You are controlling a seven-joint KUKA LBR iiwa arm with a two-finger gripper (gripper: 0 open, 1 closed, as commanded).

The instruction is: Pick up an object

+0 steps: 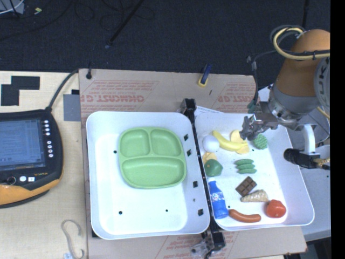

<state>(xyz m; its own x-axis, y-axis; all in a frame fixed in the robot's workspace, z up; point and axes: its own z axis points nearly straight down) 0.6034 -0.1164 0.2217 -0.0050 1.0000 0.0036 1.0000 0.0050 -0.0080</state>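
Apparently no pick yet: gripper [252, 127] hung over the right bin [302, 198] by the banana [229, 142], finger state unreadable, nothing visibly held, toys lying in the bin.

Toy food [239, 169] beside green tray [151, 158]

Grey arm [302, 74] reaching from right, wrist bent down, jaws low

Tool [251, 127] covers part of the banana [228, 142]; its fingertips are indistinct.
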